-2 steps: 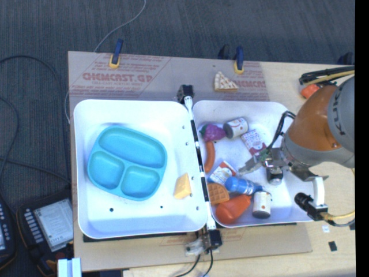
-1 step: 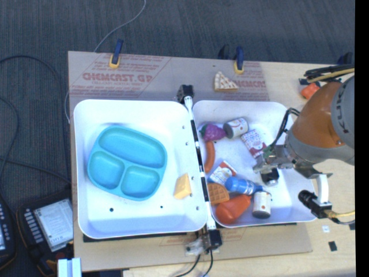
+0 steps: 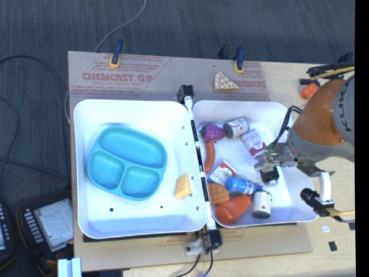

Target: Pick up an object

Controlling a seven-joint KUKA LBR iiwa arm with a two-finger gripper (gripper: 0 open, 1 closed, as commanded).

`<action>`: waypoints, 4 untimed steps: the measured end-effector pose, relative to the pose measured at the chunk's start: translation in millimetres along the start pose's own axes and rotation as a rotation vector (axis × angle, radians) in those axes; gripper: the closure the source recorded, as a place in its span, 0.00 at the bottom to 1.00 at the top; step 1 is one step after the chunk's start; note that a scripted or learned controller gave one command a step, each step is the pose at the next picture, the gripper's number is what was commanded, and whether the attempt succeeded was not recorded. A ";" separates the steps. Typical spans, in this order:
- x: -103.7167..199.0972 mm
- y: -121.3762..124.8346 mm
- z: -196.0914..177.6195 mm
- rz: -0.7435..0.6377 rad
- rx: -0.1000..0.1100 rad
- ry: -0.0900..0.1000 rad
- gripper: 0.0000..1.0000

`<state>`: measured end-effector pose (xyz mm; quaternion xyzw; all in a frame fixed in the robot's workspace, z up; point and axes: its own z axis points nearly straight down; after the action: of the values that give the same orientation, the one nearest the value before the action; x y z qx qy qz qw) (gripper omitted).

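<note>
Two white bins sit side by side on a brown board clamped to a pale bench. The arm (image 3: 323, 123) comes in from the right, and its gripper (image 3: 268, 165) hangs low over the right bin (image 3: 271, 105), near the middle of its right half. How far its fingers stand apart cannot be told from this slant, and nothing can be seen between them.

Just left of the gripper, up a little, lies a small red-and-white packet (image 3: 253, 141), close against it. Below it stands a small can (image 3: 262, 203) with a dark band; to its lower left lies a blue bottle (image 3: 239, 184). Further left are a second packet (image 3: 221, 171), a waffle (image 3: 217, 193), an orange lump (image 3: 232, 209) at the bin's near edge, and a sausage (image 3: 210, 156) along the left wall. At the top lie a purple piece (image 3: 214, 133) and a grey can (image 3: 236, 127), touching. That makes two cans, two packets, and one each of the rest.

One blue tray (image 3: 127, 161) with three compartments lies in the left bin (image 3: 132, 224), with one cheese wedge (image 3: 183, 186) near its right side.

One pizza slice (image 3: 225, 82) lies on the board (image 3: 115, 77) beyond the bins, between two blue clamps (image 3: 117, 52) at the far edge. Grey carpet (image 3: 230, 16) surrounds the bench, with cables trailing across it.
</note>
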<state>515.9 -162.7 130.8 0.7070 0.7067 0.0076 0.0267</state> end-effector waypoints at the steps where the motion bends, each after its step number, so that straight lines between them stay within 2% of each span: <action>1: 47.5 70.4 -8.6 -0.002 0.048 0.027 1.00; 2: 46.7 70.0 -8.4 -0.001 0.049 0.026 0.00; 3: 56.6 -3.0 37.5 0.000 0.027 0.025 0.00; 4: 55.6 -0.3 24.9 -0.001 0.023 0.025 1.00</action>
<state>516.9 -107.7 104.3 0.7069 0.7072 0.0082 0.0097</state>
